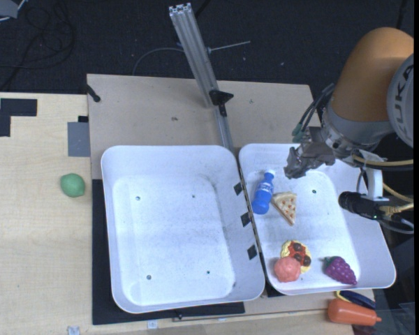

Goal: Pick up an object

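— What lies nearest in the right bin (pixel 377 274)?
— A pink ball (pixel 287 269) beside purple grapes (pixel 340 270), then a pizza slice (pixel 286 207) and blue bottle (pixel 263 193).
— And the gripper (pixel 302 163)?
— Just beyond the slice, over the bin's far end — I cannot tell its state.

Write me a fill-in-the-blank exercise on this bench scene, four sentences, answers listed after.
1. The blue bottle lies in the ____ bin.
2. The ball on the bench outside the bins is ____ in colour.
3. Beside the bottle lies a slice of ____.
4. The purple grapes lie near that bin's ____ corner, as the camera sees it.

Missing words: right; green; pizza; lower right
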You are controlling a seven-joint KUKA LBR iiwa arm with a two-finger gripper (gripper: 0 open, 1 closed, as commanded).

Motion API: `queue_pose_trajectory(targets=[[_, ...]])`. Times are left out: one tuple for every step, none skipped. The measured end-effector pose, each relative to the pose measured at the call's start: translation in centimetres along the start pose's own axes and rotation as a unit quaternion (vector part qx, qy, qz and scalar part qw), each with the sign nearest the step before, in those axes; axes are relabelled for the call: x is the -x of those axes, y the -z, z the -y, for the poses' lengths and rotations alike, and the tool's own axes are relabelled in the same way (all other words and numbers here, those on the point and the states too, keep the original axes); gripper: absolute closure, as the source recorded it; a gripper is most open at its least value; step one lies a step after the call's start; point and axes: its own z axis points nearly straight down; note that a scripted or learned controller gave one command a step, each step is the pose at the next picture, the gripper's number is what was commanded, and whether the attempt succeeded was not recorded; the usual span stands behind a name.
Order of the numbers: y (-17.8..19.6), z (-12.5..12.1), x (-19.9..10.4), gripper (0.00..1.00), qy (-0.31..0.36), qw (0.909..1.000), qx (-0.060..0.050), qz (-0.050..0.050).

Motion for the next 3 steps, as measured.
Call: queue_pose_trajectory(targets=[[0.3,0.2,-5.4,1.00,0.000,1.0000,0.000,0.000],[-1.2,0.2,-9.8,1.00,-0.001,1.0000,0.000,0.000],[-0.9,0.8,-14.6,1.00,0.000,1.0000,0.000,0.000]])
